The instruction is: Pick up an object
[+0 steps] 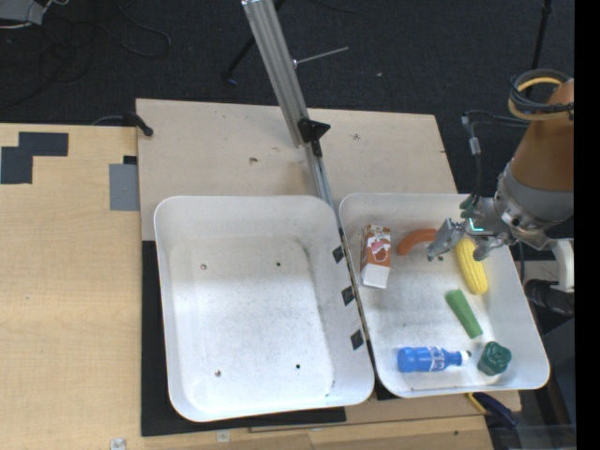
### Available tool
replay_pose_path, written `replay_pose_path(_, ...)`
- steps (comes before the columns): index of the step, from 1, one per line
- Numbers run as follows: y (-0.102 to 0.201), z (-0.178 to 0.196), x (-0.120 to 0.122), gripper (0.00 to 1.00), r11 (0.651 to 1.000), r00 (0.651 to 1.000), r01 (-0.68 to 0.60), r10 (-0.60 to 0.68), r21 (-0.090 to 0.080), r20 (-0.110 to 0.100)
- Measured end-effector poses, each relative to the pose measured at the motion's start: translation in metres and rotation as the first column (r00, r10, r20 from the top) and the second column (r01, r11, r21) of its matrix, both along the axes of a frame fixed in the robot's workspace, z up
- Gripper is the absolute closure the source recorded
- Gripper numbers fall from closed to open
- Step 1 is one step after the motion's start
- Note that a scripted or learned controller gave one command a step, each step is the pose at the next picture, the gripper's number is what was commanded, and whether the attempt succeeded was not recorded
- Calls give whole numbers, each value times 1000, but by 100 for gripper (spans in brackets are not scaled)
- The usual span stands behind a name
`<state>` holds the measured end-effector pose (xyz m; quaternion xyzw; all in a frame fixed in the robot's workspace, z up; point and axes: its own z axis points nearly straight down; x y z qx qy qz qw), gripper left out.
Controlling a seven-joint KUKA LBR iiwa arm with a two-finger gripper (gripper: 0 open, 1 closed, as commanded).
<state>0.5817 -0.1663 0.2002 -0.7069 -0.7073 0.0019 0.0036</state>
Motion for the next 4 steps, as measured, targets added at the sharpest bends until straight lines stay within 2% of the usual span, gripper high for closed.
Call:
replay_pose_path(1, 0, 2, 1, 0, 1000, 1000, 1, -1, -1, 5)
replay_pose_path(2, 6, -58, -7, 0, 1000, 1000, 0, 0, 0, -2)
replay_pose_path(3, 7, -108, -7, 0, 1000, 1000, 3, -3, -2, 7)
replay_pose_path(4, 6, -98, -8, 100, 1000, 1000, 8, -8, -1, 5)
